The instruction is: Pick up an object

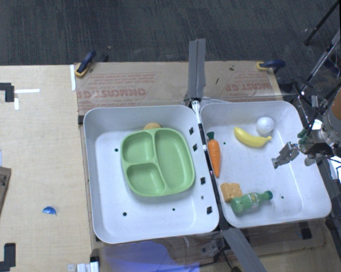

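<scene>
The right bin [309, 205] holds a yellow banana [252, 137], a white ball [265, 124], an orange carrot [214, 154] along its left wall, a green bottle [250, 202] lying on its side, and a tan cracker-like piece [231, 190]. My gripper [297, 157] hovers over the bin's right part, to the right of the banana and above the bottle. It is open, with nothing between its fingers.
The left bin [99, 181] holds a green divided plate [157, 161] with a small yellow object [152, 126] peeking out behind it. A grey divider bar [197, 69] runs between the bins. Cardboard [129, 83] lies behind them.
</scene>
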